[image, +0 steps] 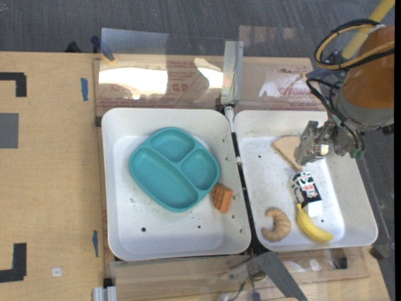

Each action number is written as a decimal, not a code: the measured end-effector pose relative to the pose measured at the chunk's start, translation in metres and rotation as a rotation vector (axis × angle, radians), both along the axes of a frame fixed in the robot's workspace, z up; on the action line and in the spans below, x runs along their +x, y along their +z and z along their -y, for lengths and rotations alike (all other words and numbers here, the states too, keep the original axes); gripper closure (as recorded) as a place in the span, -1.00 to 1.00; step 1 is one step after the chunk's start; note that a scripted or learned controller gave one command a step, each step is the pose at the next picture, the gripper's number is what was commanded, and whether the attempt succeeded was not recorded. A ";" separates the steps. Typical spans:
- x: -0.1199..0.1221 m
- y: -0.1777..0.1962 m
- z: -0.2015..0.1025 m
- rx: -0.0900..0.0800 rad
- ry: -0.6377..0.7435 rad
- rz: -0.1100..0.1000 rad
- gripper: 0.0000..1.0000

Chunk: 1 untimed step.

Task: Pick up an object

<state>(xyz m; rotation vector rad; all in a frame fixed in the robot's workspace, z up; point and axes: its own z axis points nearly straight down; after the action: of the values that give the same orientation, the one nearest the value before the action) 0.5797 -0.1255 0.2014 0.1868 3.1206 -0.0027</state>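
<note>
Bread slice just beside jaws

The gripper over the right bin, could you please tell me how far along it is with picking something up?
Nothing looks picked up yet. The gripper hangs over the right bin, at the edge of the tan slice. The banana, croissant and small black-and-white pack lie on the bin floor. The grasp and lift remain.
</note>
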 end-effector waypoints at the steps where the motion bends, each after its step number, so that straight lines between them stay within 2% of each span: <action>1: 0.020 0.113 0.025 -0.007 0.474 -0.001 1.00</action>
<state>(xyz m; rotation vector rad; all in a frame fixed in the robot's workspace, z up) 0.5999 -0.1505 0.3145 -0.5519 3.0772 -0.0077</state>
